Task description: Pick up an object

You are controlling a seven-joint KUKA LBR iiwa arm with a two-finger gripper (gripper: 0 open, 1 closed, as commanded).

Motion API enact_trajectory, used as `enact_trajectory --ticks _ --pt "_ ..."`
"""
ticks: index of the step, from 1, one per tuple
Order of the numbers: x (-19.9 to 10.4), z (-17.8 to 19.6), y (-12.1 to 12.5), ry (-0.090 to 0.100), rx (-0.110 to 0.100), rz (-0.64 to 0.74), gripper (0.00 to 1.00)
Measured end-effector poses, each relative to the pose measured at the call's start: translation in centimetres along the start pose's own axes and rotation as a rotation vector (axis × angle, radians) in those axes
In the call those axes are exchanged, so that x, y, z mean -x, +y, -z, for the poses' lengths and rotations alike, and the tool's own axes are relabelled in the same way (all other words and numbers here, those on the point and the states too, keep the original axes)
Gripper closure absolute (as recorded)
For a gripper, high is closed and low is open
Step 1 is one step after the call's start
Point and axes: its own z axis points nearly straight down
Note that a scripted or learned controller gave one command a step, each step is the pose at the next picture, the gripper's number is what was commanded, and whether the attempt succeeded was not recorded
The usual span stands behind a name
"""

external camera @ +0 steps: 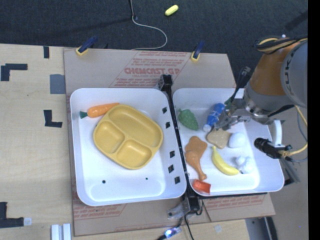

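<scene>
The right bin [260,184] holds a green leafy piece [188,118], a blue bottle [216,113], a tan bread slice [218,137], a white egg-like piece [237,140], a brown drumstick [195,155], a yellow banana [223,165], a small white piece [243,161] and a red piece [202,186]. My gripper [227,121] hangs low over the bin, between the blue bottle and the bread slice, right above the slice's top edge. The arm [272,81] comes in from the right.
The left bin [92,189] holds a yellow sectioned plate [128,135] and an orange carrot [101,110] at its back left. A black clip divider [172,134] runs between the bins. A black cable connector [265,146] sticks over the right bin's right side.
</scene>
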Motion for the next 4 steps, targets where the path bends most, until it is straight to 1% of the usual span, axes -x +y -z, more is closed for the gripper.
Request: enact_trajectory --ticks 1,2,3,4 --pt "0.7 6.1 0.0 -0.001 0.002 0.001 1.00" --pt "0.6 6.9 0.1 0.001 -0.003 0.001 1.00" --pt "-5.0 7.8 0.9 0.002 -0.003 0.007 1.00" --pt "-9.8 8.3 1.3 0.002 -0.004 0.007 1.00"
